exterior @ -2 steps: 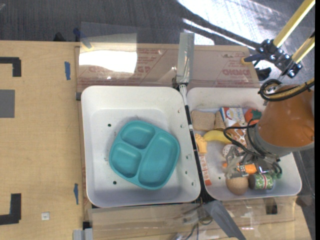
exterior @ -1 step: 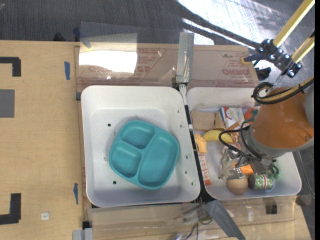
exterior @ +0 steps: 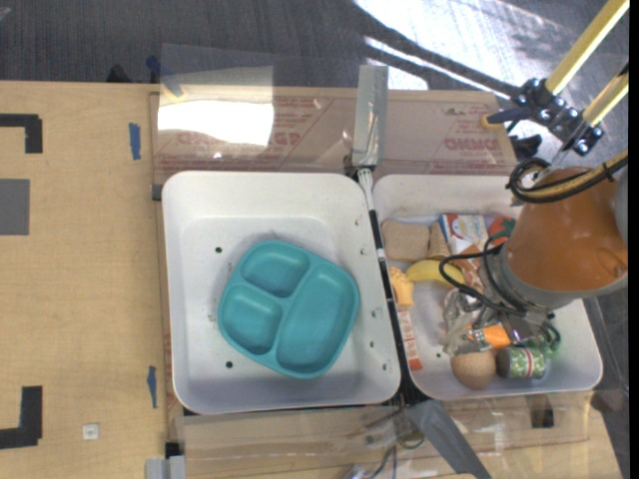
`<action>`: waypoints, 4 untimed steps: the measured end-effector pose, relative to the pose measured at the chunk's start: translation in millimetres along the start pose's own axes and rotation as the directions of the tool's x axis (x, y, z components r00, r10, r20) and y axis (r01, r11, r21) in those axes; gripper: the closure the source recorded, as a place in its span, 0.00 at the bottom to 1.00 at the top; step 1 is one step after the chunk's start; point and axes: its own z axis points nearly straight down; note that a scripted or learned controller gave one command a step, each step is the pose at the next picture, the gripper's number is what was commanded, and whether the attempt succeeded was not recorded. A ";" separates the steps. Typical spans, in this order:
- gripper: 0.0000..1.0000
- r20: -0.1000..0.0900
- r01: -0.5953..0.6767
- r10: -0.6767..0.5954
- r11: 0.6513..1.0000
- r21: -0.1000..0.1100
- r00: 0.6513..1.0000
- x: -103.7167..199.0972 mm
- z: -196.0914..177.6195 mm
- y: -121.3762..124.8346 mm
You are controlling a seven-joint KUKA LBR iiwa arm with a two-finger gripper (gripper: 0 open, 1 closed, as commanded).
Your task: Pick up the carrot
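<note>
the jaws point(exterior: 477, 325) are hanging low in the right bin point(exterior: 589, 372), and whether they are spread or pressed together cannot be told. the carrot point(exterior: 491, 337) is lying just beside them, nearly under them, its long axis running roughly left-right, above the brown potato point(exterior: 473, 368).

Grey arm point(exterior: 559, 242) with orange band, wrist lowered, pincer point(exterior: 477, 325) pointing down

This looks like a robotics lab. Two white bins point(exterior: 190, 267) sit on a plywood table point(exterior: 80, 267) with black tape marks, clear plastic shields stand behind the bins, and grey carpet lies behind the table.
</note>
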 end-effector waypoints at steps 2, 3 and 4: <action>1.00 0.011 0.360 -0.360 0.933 0.004 0.933 -61.2 -83.2 26.5; 0.00 -0.002 0.352 -0.352 0.936 -0.003 0.936 -56.2 -76.6 22.6; 0.00 0.003 0.305 -0.305 0.952 0.004 0.952 -4.6 18.5 -25.5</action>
